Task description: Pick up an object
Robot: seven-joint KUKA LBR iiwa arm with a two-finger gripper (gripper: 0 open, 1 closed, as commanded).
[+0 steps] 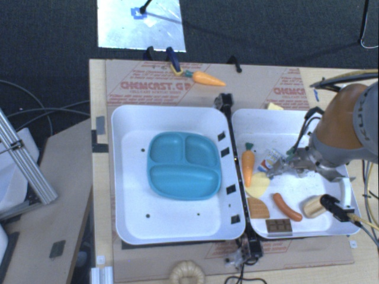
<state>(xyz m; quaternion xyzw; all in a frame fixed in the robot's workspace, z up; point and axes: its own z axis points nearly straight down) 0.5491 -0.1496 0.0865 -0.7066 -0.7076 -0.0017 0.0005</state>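
Observation:
In the right bin (331, 232), my gripper (271, 168) hangs low over the left half, with the grey arm reaching in from the right. Just left of it an orange toy carrot (248, 164) lies lengthwise. A pale yellow slice (257, 186) rests below the gripper's tip. Toward the front lie a brown toast piece (258, 207), a red sausage (286, 207), a tan bun (313, 206) and a brown chocolate bar (278, 226). Nothing can be made out held in the gripper.
The left bin (127, 158) holds a blue divided plate (182, 165). Behind the bins, a second toy carrot (204, 78) lies on the cardboard beside a blue clip (173, 58). A yellow piece (274, 106) sits at the right bin's back rim. A beige ring (188, 272) lies at the front.

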